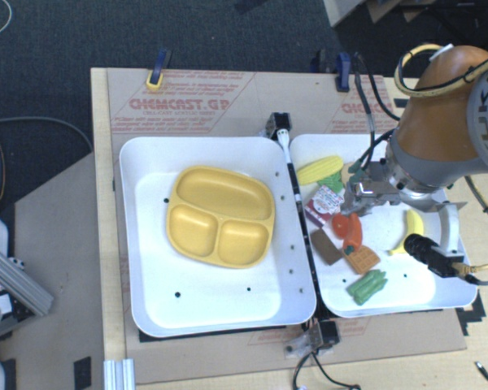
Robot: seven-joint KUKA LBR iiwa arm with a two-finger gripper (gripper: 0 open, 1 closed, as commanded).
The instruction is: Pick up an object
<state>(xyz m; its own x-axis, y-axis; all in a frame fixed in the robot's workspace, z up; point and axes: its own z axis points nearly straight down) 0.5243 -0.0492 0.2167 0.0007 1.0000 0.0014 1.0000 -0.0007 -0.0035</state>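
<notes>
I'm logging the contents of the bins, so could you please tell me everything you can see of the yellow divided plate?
The yellow divided plate lies flat, right way up, in the left bin, nearer that bin's far side. It looks like smooth moulded plastic, rounded at the corners, with three compartments: one long one along the far side and two smaller ones nearer the camera. All three hold nothing. It rests on the bin floor, and no other object touches it.

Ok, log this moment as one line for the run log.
arm: over right bin | gripper: above orange-red toy | grasp: not confirmed | left bin: yellow divided plate
</notes>
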